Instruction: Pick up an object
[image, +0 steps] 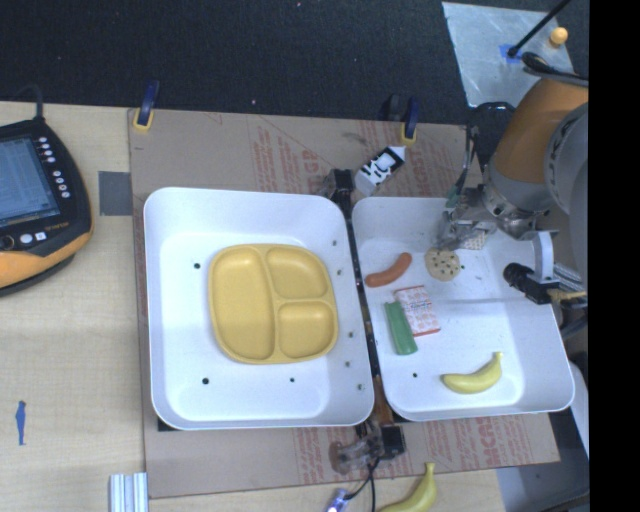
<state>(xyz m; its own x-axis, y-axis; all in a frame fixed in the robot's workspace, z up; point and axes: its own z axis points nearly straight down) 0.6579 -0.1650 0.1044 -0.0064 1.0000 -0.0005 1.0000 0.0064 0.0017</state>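
Observation:
In the right bin (530, 375) lie a brown sausage (388, 269), a round cookie (442, 264), a small red-and-white packet (417, 309), a green bar (401, 328) and a yellow banana (473, 376). My gripper (457, 232) hangs over the bin's far part, just above and right of the cookie. Nothing shows between its fingers, and I cannot make out how wide they stand. The left bin (170, 300) holds a yellow divided plate (272, 302).
A handheld control pendant (35, 205) lies on the bench at the far left. A second banana (417, 493) rests outside the bins at the bottom edge. A small black-and-white object (380, 167) sits behind the bins. Clamps (147, 103) hold the cardboard sheet.

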